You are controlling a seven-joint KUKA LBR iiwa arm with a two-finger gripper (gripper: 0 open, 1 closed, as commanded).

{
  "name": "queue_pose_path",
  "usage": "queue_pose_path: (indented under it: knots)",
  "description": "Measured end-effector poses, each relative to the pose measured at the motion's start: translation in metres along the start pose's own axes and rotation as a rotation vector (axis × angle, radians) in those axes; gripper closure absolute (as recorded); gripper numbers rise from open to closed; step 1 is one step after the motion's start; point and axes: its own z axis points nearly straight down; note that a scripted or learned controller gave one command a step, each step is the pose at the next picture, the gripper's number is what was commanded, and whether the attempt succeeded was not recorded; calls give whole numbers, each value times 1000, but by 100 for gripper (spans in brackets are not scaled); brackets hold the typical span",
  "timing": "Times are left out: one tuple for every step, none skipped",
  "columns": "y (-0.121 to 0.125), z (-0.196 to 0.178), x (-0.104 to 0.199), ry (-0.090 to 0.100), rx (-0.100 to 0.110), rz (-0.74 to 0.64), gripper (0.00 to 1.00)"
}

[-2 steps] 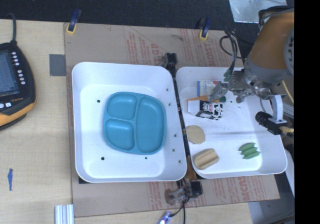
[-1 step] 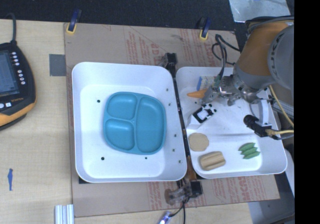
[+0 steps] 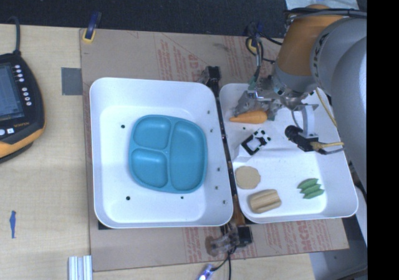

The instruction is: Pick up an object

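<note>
Beside the carrot (image 3: 248,118), the gripper (image 3: 257,105), grip state unclear, hangs over the right bin (image 3: 336,207); cookie (image 3: 247,177) lies apart.

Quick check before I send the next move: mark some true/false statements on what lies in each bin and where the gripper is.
1. The blue three-compartment plastic plate lies in the left white bin. True.
2. The orange carrot-shaped toy lies on that plate. False: it lies in the right white bin, at the gripper.
3. The green pea-pod toy is in the right bin. True.
4. The tan bread-roll toy is in the left bin. False: right bin, beside the round tan cookie.
</note>
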Motion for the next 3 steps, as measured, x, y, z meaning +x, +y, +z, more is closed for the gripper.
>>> queue_pose_path:
  knots:
    - [3, 8, -12, 0, -8, 0, 0]
    - [4, -4, -14, -5, -11, 1, 100]
    - [4, -4, -14, -5, -11, 1, 0]
